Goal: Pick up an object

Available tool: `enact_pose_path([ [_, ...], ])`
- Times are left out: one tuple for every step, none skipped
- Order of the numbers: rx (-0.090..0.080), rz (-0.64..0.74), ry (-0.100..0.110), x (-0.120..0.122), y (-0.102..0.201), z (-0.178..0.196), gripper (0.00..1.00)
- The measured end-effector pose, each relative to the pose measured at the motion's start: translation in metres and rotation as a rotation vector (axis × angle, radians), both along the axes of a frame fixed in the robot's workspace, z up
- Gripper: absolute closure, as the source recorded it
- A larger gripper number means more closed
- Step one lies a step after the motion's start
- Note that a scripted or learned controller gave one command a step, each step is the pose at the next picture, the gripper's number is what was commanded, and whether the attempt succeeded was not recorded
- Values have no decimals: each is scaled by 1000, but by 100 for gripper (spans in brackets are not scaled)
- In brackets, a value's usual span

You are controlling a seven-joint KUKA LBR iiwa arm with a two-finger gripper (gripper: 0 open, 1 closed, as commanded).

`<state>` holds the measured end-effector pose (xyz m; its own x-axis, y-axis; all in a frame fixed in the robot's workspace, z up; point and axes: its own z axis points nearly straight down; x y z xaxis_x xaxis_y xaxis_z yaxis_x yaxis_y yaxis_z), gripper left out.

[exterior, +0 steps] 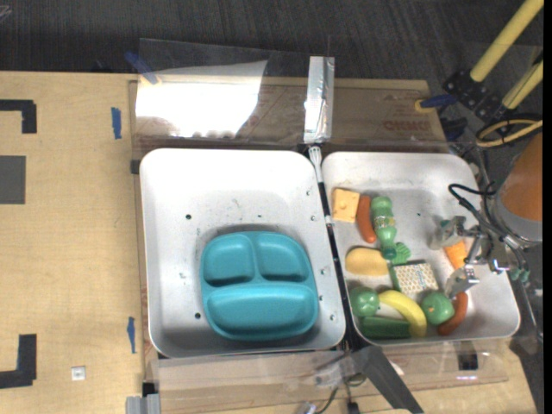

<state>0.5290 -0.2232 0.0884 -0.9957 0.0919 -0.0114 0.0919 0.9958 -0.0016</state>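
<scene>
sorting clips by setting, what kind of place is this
Most likely a robot lab bench, not a kitchen: two white bins, the left bin with a teal divided tray, the right bin with toy food such as a banana, and the hand reaching in.

On the table (pixel 60 231), two bins sit side by side. The nine-o'clock bin (pixel 172 188) holds a divided tray (pixel 257 285) toward six o'clock; the three-o'clock bin (pixel 414 175) holds clustered toy food (pixel 392 274).
</scene>
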Motion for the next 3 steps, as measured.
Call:
enact_pose_path([
  [-5,1,-13,4,0,14,100],
  [-4,1,-12,4,0,13,0],
  [-1,24,0,-13,0,0,0],
])
